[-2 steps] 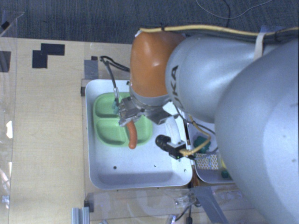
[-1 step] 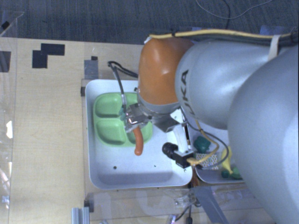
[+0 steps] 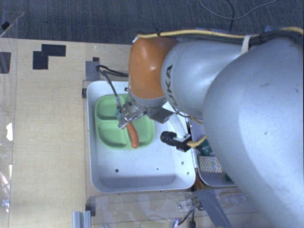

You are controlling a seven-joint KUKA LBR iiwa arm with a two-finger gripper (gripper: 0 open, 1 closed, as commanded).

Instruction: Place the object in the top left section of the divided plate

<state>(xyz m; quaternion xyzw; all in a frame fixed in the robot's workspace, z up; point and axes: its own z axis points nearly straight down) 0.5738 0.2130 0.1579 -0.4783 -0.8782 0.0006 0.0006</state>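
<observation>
A green divided plate [image 3: 108, 133] lies in the upper half of the left white bin [image 3: 142, 175]. An orange sausage-shaped object [image 3: 133, 137] slants over the plate's lower right part, close to the ridge between sections. Its upper end sits right at the tip of my gripper [image 3: 125, 121], which hangs over the middle of the plate beneath the orange wrist band [image 3: 145, 70]. The arm hides whether the object is gripped or resting on the plate. The plate's top left section [image 3: 105, 107] shows bare green, and the gripper covers its right side.
The big grey arm covers the right bin [image 3: 209, 179] and most of the view's right half. At that bin's left edge I see a patterned pad [image 3: 210, 164] and a teal item [image 3: 205, 149]. White bin floor lies in front of the plate.
</observation>
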